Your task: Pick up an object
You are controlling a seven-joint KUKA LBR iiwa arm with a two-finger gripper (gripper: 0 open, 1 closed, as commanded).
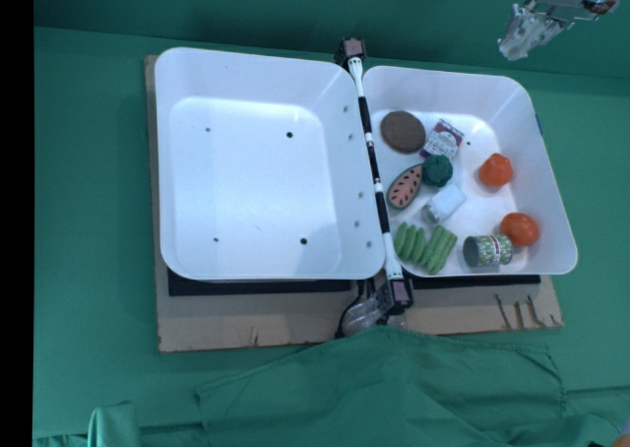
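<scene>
- Step: pre-grasp. Nothing picked yet, by my read; the arm sits high and off to the side of the bins.
- End effector point(519, 38) is at upper right of the frame, above the green backdrop, just outside the far right corner of the right bin point(551, 194). Can't tell whether it is wide or narrow; too small and seen at a bad angle. Nothing is visibly in it.
- Candidate objects all sit in the right bin: brown disc point(403, 131) upper left, small printed packet point(445, 139) just beside it, dark green ball point(437, 170) below and touching the packet, watermelon slice point(405, 186) by the divider, a pale whitish block point(444, 204) mid-bin, green bean-like bundle point(425, 244) at lower left, a small can point(487, 250) lying on its side near the front wall, and two orange round fruits point(496, 170) point(519, 228) on the right side.
- Left bin point(258, 161) holds no objects that I can see.
- Next move calls for travel down and left into the right bin, then descent over one item. The orange fruits stand well apart from the cluster, so probably the cleanest targets. The packet/ball/block group is crowded, risking a nudge.
- Labels: packet and can carry print, unreadable at this size. No brand legible.
</scene>
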